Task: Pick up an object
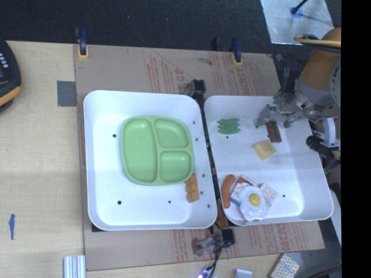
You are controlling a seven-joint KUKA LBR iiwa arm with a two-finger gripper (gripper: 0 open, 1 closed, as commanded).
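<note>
- I see 1 claw [279, 116] over the back of the right bin [301, 172], near its far rim; its metal fingers look splayed wide, nothing between them.
- Just below the claw, 1 small brown block [273, 132] lies on the bin floor, touching or nearly touching a fingertip; can't tell which.
- 1 pale yellow cube [264, 150] sits just in front of the brown block, apart from it.
- 1 green leafy piece [229, 125] lies to the left of the claw, near the bin's left wall.
- Front-left corner of the right bin: 1 orange-red sausage [227, 190], 1 fried egg [254, 201] w/ yellow yolk, and 1 small red-and-white packet [240, 191] under/beside the egg, all bunched together and touching.
- So approx 6 loose things in the right bin, none gripped.
- Left bin [98, 155]: 1 green divided plate [156, 149] w/ 3 compartments, roughly centred, plus 1 orange cracker-like piece [192, 188] just off the plate's front-right corner.
- 2 white bins total, side by side, touching along the middle, on a brown board on the counter [35, 172].
- 2 blue-yellow clamps [82, 42] hold the board's back edge.
- Arm [317, 68] comes in from the right; orange band visible above the wrist.
</note>
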